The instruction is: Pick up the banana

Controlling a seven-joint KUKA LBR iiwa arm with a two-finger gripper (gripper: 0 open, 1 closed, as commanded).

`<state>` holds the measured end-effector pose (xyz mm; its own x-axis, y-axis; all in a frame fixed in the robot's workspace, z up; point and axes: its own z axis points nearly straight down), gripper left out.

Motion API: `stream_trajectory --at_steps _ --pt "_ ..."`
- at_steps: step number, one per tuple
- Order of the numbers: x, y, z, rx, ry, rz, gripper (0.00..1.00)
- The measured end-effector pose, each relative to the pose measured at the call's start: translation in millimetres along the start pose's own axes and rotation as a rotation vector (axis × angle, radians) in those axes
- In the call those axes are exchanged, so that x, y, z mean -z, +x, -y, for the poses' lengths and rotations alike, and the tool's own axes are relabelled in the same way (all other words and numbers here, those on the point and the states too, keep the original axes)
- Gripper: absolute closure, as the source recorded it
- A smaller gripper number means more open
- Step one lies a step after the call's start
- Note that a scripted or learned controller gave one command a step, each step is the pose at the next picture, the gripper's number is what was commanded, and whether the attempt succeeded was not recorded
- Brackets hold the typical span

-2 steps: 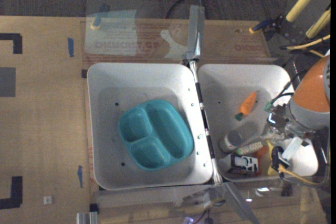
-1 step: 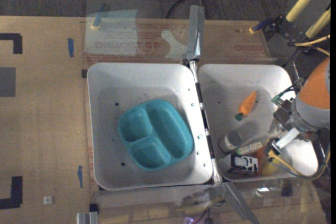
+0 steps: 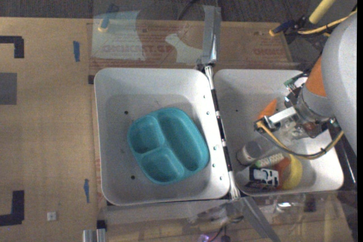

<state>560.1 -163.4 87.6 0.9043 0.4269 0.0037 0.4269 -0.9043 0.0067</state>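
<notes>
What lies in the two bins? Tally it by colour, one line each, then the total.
Teal: 1, divided plate
Yellow: 1, banana
Orange: 1, object, too blurred to name
Grey: 1, canister
Black and white: 1, small pack
Total: 5 that can be made out; the arm covers part of the right bin.

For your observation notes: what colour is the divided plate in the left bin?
Teal, a blue-green. The divided plate shows plainly in the camera view.

Yellow banana [image 3: 293, 174], partly hidden, near right bin's front edge
</notes>
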Motion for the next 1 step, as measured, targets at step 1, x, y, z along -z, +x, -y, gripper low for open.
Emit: stream_trajectory --at_steps 1 --pt "-0.9 0.7 1.5 0.000 0.004 -0.001 0.00"
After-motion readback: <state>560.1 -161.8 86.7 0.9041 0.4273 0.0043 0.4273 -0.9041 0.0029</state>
